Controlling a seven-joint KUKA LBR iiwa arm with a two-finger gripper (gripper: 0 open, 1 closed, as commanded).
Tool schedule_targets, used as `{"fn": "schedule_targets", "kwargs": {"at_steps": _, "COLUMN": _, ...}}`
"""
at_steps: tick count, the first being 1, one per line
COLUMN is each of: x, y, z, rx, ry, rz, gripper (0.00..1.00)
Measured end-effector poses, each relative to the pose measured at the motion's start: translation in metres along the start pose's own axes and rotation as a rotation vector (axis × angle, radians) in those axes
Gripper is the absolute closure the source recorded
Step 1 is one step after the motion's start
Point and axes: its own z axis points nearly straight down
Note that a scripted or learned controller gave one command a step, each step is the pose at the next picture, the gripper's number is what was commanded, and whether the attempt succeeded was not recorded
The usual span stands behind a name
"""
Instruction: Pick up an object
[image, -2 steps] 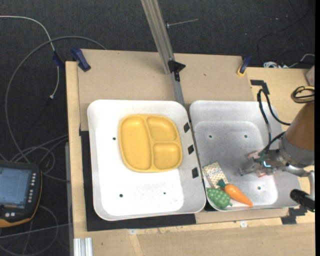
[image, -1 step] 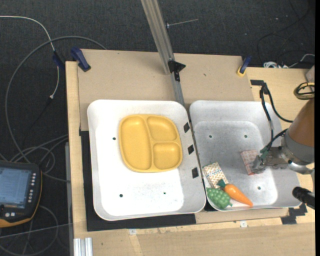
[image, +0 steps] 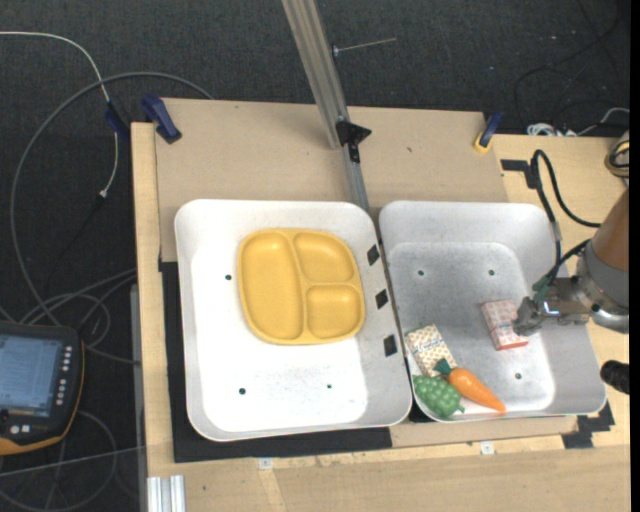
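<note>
In the right bin (image: 450, 230) lie a small pink and white packet (image: 503, 323), a cream snack packet (image: 430, 348), a green toy vegetable (image: 440, 393) and an orange toy carrot (image: 477, 388). My gripper (image: 530, 314) comes in from the right and sits low at the pink packet's right edge, touching or nearly touching it. I cannot tell whether the packet is between the fingers.
The left bin (image: 210, 390) holds a yellow divided plate (image: 300, 284). A metal pole (image: 325, 75) rises from the back of the bench. Black clips (image: 380, 297) join the bins. A tablet (image: 35, 375) lies off the bench at left.
</note>
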Motion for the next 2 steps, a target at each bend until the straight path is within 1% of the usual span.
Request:
{"fn": "schedule_targets", "kwargs": {"at_steps": 1, "x": 0.0, "y": 0.002, "z": -0.042, "rx": -0.001, "ry": -0.001, "rz": 0.0, "gripper": 1.0}}
{"fn": "schedule_targets", "kwargs": {"at_steps": 2, "x": 0.064, "y": 0.008, "z": -0.045, "rx": 0.006, "ry": 0.005, "rz": -0.005, "gripper": 1.0}}
